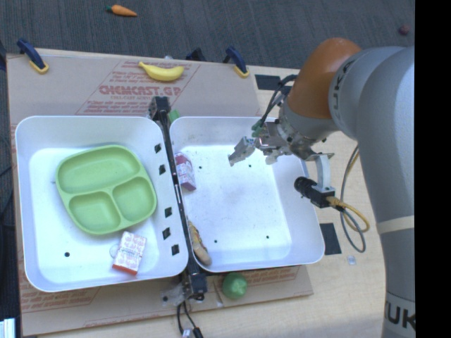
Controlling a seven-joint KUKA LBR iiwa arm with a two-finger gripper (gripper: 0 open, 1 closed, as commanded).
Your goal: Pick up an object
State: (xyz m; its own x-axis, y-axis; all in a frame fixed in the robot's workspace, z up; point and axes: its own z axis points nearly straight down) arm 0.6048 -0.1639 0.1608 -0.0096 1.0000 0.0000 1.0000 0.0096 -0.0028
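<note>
A green ball (235, 285) sits at the bottom centre of the frame, on the cardboard (63, 83) just outside the right bin's (299, 220) near rim.

Just above it, a tan peanut-shaped object (197, 245) lies in the right bin's lower left corner, against the divider between the bins. Its long axis runs up and down the frame, tilted slightly.

To the left, a small red and white box (130, 252) lies in the left bin (28, 189) near its bottom edge, long axis roughly vertical, leaning right at the top. Above it rests a green plate (106, 187) with three compartments, filling the middle of that bin.

Back in the right bin, a red and white packet (184, 171) lies against the divider at mid height, long axis running up and down the frame.

Right of centre, the gripper (246, 148) hangs over the upper part of the right bin, well apart from the packet. Its fingers are spread and nothing is between them. The grey arm (366, 111) with its orange band enters from the right.

Farther up, a yellow banana (162, 70) lies on the cardboard above the bins, long axis horizontal, ends curving upward.

At the upper left, a small orange carrot (122, 10) lies on the grey carpet, pointing right.
</note>
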